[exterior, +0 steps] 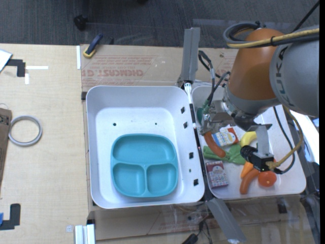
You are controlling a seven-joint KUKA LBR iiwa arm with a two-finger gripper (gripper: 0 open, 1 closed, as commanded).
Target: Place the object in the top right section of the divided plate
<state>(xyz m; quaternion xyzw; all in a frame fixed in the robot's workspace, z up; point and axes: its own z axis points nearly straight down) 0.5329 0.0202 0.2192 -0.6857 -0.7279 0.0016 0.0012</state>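
Smooth, faintly glossy teal plastic for the plate (144, 164); glossy white plastic for its bin (101, 151); matt pale wood for the bench (40, 177); shiny orange band (254, 65).

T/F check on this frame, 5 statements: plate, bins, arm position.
1. The teal divided plate lies in the left bin. True.
2. The plate's sections already hold a toy. False: all three sections show bare teal.
3. The arm hangs over the right bin. True.
4. The toy items, including a tomato and a carrot, lie in the left bin. False: they lie in the right bin.
5. A roll of tape sits on the bench left of the bins. True.
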